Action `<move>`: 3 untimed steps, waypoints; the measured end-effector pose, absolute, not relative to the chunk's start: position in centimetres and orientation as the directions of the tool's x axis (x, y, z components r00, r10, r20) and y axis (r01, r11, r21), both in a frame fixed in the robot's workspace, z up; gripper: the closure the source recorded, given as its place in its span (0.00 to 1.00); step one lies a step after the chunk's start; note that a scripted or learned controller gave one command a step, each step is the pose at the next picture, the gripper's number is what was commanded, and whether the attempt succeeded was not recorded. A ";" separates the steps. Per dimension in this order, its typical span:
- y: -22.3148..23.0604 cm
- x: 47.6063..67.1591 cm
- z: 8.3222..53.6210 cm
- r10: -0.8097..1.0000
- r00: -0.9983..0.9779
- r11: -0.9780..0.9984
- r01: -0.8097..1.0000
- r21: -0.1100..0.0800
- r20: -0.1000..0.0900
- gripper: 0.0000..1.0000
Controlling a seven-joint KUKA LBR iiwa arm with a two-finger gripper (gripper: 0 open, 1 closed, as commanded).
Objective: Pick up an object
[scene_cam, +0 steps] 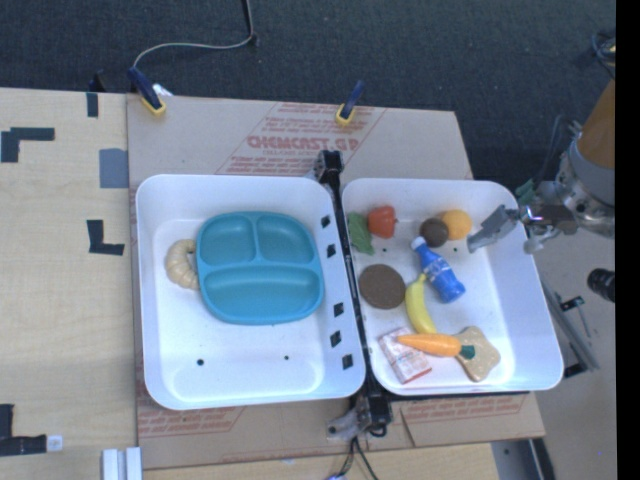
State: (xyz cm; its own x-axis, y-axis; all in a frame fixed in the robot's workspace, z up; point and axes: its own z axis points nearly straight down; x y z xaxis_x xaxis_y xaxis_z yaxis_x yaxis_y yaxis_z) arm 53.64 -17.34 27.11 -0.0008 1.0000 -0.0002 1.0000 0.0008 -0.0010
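The right bin [520, 308] holds several small items: a red tomato-like fruit [382, 220], a brown ball [433, 231], an orange [456, 224], a blue bottle [438, 271], a brown disc [381, 285], a banana [420, 308], a carrot [430, 345], a beige toast-shaped piece [480, 356] and a white-and-red packet [404, 360]. My gripper [510, 236] hovers over the bin's upper right part, just right of the orange. Its fingers stand apart with nothing between them.
The left bin [170, 348] carries a blue divided plate [260, 266] and a beige ring-shaped piece [181, 264] at the plate's left. A black divider [340, 268] separates the bins. Cardboard [300, 143] lies under both, clamped at the back.
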 end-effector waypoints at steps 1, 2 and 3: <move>-15.3 61.3 12.7 1.000 -0.001 0.001 1.000 -0.005 0.001 0.00; -11.1 58.3 8.9 1.000 0.000 0.000 1.000 0.004 -0.002 0.00; -10.9 58.5 10.1 1.000 -0.001 0.001 1.000 0.007 0.002 1.00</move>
